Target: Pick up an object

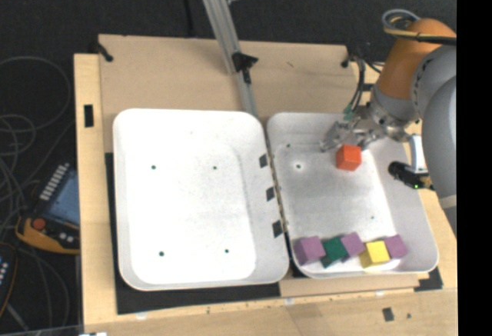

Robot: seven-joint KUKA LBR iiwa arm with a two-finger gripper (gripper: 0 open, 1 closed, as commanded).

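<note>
Orange block [348, 158] sits directly beneath the gripper [347, 141] over the far part of the right bin [400, 207]. Block appears to be between the fingers, though whether they are clamped on it cannot be told from this angle. Arm [407, 69] enters from the right, orange band above the wrist. Along the near wall of the right bin: three purple blocks [310, 249], a green block [334, 251] and a yellow block [376, 253], lying in a row. Left bin [184, 196] lies alongside, touching the right bin.
</note>
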